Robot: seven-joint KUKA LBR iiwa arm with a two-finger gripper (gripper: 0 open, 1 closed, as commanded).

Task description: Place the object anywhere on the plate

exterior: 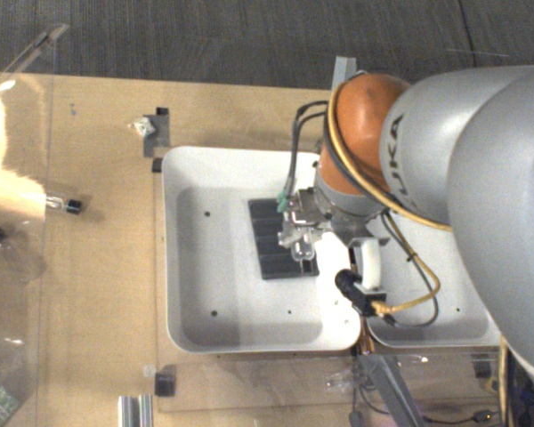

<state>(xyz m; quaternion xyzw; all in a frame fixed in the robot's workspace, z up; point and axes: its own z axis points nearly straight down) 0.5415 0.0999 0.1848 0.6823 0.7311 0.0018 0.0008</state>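
One gripper [298, 238] is hovering over dark plate [271, 243] in left bin [191, 238], prob. for placing; can't tell its grip state or load.

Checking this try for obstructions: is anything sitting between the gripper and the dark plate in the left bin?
Nothing visible does. The gripper hangs directly over the right part of the dark plate in the left bin, with no other item between them. Whether an object sits in the gripper cannot be told.
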